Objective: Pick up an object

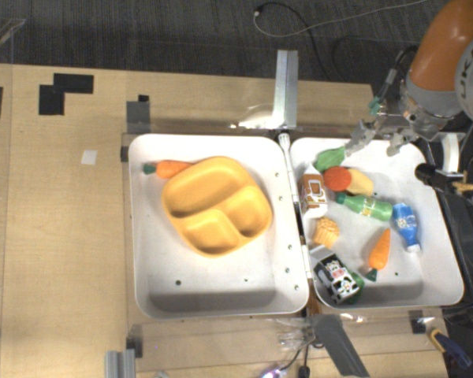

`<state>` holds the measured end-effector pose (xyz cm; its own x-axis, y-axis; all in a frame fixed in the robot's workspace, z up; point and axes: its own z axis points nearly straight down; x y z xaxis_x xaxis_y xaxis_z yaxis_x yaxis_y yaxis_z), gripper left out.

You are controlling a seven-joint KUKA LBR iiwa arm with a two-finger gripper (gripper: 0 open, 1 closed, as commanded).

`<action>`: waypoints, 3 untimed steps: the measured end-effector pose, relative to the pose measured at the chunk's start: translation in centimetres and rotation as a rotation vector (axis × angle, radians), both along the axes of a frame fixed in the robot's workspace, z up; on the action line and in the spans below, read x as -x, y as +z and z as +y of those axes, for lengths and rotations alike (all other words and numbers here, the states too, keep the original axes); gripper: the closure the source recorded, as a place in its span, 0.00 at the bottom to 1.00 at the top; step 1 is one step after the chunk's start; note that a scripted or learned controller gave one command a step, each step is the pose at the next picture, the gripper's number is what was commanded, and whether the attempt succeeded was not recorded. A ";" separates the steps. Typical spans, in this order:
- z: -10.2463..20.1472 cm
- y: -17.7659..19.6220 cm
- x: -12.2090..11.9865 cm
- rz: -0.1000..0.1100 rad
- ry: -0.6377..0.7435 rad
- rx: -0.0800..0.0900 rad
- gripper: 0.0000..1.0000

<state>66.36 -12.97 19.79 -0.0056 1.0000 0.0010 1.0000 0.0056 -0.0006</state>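
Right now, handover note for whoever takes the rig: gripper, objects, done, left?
Gripper: open, holding nothing, above the far edge of the right bin.
Right bin: green toy nearest the gripper, red-and-yellow piece, green bottle, blue bottle, carrot, black-and-white item.
Left bin: yellow tray, second carrot.
Done: nothing picked.
Left: descend, grasp, lift.

Looking down at a slant from a fixed spot above the worktop (55,235), taking in both white bins (221,298) side by side from fairly far, arm (449,46) entering at right.
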 end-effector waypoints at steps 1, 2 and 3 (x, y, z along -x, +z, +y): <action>0.5 11.7 0.4 -0.003 -0.070 0.002 0.00; 6.8 -1.6 -0.5 0.001 0.065 0.000 0.00; 5.6 -0.1 1.5 0.000 0.133 0.000 0.00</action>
